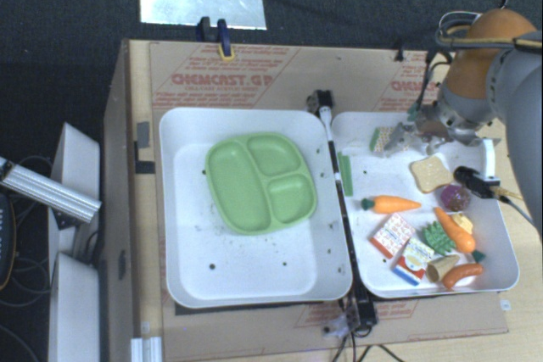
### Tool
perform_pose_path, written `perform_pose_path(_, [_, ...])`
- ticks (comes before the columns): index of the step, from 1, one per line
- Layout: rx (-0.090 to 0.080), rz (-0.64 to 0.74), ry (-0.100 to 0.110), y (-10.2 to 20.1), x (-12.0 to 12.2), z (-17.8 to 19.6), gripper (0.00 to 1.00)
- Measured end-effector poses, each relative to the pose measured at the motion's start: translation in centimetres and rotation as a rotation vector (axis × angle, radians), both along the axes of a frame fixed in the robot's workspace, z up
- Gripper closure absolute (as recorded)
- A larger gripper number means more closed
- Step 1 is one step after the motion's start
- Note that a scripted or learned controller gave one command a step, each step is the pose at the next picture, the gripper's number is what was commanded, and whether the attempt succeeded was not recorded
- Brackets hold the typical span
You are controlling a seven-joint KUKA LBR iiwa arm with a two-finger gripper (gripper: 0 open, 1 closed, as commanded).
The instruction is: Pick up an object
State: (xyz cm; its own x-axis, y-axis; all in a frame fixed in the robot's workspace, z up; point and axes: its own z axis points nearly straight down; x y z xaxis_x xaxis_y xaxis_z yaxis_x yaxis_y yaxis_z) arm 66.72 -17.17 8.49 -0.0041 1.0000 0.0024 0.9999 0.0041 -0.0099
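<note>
Cardboard-topped bench [254, 72], two white bins [182, 267], dark carpet, hand [399, 134] grip unclear

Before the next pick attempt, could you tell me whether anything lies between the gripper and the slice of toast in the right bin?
Nothing visible does. The gripper hovers at the right white bin's upper end, and the tan slice of toast lies just below it with bare bin floor between.

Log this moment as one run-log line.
arm: over right bin far end | gripper: low near bin's back wall | toy carrot: lying loose | green tray: left bin
</note>
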Motion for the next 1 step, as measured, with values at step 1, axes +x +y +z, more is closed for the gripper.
perform_pose_path(1, [0.000, 0.001, 0.000, -0.28, 0.01, 0.02, 0.00])
